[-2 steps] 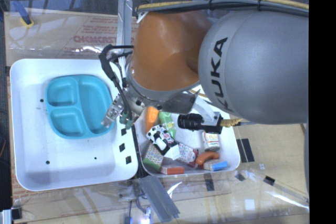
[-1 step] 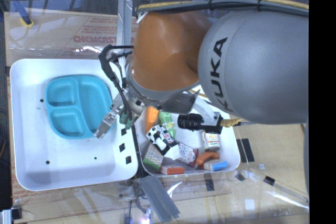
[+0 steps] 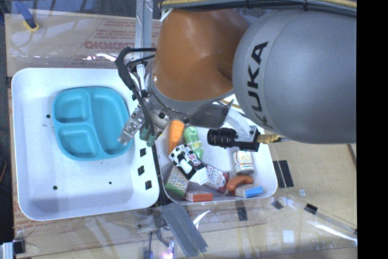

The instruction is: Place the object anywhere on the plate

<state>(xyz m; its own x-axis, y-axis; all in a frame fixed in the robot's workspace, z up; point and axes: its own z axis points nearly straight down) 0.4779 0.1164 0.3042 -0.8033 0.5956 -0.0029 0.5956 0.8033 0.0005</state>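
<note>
"KUKA" in black capitals on grey arm housing (image 3: 291, 76), reading sideways. Red print on clear plastic sheet (image 3: 109, 39) behind bins, unreadable. Packet labels in right bin (image 3: 267, 188) too small.

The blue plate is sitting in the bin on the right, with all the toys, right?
Not quite. In the camera view, the blue plate sits in the left bin, by itself. The toys, like the orange carrot, are in the right bin.
</note>
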